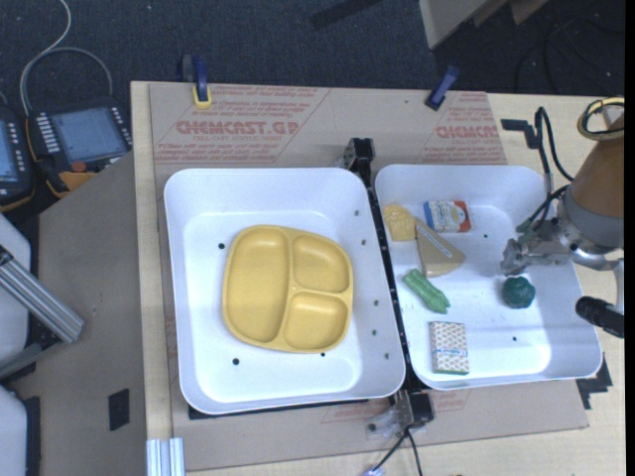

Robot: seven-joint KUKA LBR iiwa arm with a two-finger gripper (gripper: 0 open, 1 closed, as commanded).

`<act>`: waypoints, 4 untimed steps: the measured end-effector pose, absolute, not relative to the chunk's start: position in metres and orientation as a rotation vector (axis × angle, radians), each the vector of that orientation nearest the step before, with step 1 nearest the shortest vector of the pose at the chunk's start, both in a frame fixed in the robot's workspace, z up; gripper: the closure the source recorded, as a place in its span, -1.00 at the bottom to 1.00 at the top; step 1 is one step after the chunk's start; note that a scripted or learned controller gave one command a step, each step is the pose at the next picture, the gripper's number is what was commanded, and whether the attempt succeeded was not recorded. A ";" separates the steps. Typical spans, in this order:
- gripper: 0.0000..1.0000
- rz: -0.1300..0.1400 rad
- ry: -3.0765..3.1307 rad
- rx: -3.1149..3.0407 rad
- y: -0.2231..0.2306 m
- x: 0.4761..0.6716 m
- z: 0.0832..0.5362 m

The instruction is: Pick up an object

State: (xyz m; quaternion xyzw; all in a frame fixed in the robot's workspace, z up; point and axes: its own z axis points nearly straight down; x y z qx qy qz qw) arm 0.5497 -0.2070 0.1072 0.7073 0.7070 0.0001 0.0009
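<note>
At the front of the right bin (556,360) lies a small patterned box (448,346), flat on the floor of the bin near its front wall. Just behind it and a little to the left sits a green pea pod (426,291), lying at a slant, and off to the right, apart from both, a dark green round thing (517,292) rests on the bin floor. The gripper (523,252) hangs just behind that green ball, close above it; its metal tip is small and blurred, so whether the fingers are apart or together cannot be told, and nothing can be seen held in it. The grey arm with its orange band (600,191) comes in from the right edge over the bin's wall. Further back lies a tan wedge (438,255), then a yellow block (400,223) near the left wall, and beside it a small white carton with a blue and orange label (446,215). In the left bin (189,266) a yellow divided plate (288,289) with three compartments lies in the middle, right way up. Both bins stand on a brown board (298,117) printed with red lettering, with a blue clamp (198,75) at its far edge
</note>
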 end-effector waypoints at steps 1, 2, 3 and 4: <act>1.00 0.004 2.217 2.215 -0.208 0.552 0.171; 1.00 0.005 2.218 2.214 -0.201 0.555 0.218; 1.00 0.003 2.220 2.217 -0.202 0.556 0.235; 1.00 0.002 2.229 2.217 -0.153 0.561 0.231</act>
